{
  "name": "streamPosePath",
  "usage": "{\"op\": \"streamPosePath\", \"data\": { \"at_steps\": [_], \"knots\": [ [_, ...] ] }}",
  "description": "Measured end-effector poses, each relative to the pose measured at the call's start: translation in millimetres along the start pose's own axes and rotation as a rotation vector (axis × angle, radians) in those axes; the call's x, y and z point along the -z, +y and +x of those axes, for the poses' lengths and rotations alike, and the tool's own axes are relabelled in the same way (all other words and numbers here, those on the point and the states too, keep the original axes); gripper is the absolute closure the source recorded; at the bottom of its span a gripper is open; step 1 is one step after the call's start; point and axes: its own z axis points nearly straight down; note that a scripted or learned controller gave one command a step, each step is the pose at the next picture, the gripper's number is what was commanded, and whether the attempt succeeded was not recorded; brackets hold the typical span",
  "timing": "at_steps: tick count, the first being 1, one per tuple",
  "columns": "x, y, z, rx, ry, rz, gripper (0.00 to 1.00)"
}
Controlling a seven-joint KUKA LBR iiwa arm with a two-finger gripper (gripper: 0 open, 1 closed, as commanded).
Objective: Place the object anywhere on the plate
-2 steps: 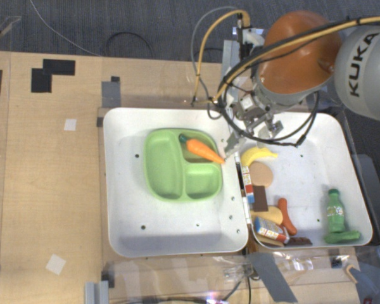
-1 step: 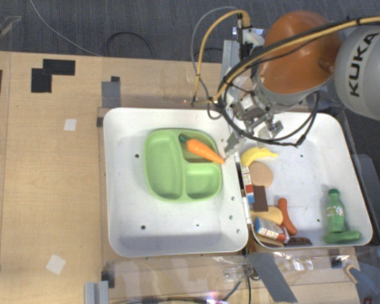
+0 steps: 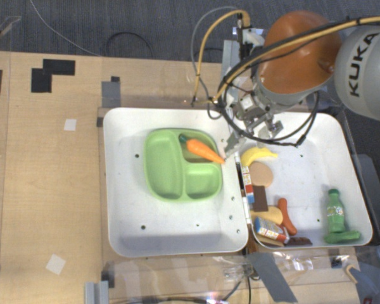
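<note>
Over the seam between the two bins, hand (image 3: 250, 126) hangs from the wrist; can't tell whether it is open or closed, or gripping anything. Just to its left and a little nearer the camera: carrot (image 3: 203, 150), already lying in the green plate (image 3: 168, 170), upper right compartment, long axis slanting toward the hand, tip at the rim.

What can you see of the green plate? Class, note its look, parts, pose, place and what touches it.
The plate is pale green, looks like smooth plastic, and is a rounded square split by raised ridges into three compartments: one long one on the left and two smaller ones on the right. It lies flat in the left bin, about at its middle. A carrot lies aslant across its upper right compartment, the tip reaching the plate's right rim. Nothing else touches it.
</note>
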Motion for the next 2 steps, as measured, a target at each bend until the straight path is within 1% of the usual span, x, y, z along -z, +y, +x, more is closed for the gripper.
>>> {"op": "streamPosePath", "data": {
  "at_steps": [2],
  "knots": [
    [0.0,0.0,0.0,0.0,0.0,0.0,0.0]
  ]
}}
